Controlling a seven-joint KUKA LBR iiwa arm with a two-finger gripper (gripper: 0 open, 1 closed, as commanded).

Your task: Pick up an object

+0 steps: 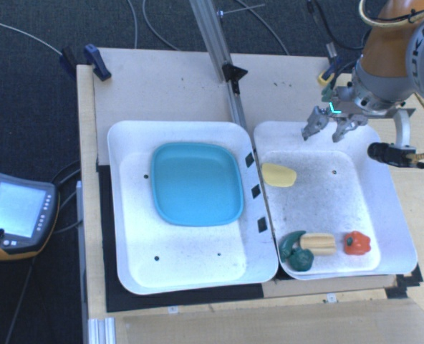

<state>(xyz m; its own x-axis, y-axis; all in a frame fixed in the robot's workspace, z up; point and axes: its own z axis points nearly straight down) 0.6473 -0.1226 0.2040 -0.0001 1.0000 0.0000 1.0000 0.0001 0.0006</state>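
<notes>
So here's the setup: two shallow white bins sitting side by side on a pale tabletop [169,77]. The left bin [129,264] has a light blue square plate [196,183] lying flat in it, taking up most of the middle.

The right bin [391,213] is where the pickable stuff is. There's a yellow lemon-ish piece [278,175] near the bin's left wall, up toward the middle, off on its own. Then down along the near edge there's a little cluster: a dark green pepper-looking thing [296,252] touching a tan, bread-stick-like block [317,244], and just beside that a small red tomato/pepper thing [356,243]. Those three basically line up in a row at the bottom of the bin.

The arm [394,41] comes in from the right, orange band visible up top, and the hand [333,126] hangs over the far corner of the right bin, right around the rim. Its fingers look spread apart, pointing down, and there's nothing between them. It's well apart from the row of toys at the near edge, and the yellow piece is the closest one to it, but still not touching.

Off to the left, beyond the tabletop, there's a teach pendant [15,213] with a lit screen, plus cables on the dark floor. A metal pole [215,34] runs diagonally down to the gap between the two bins.
</notes>
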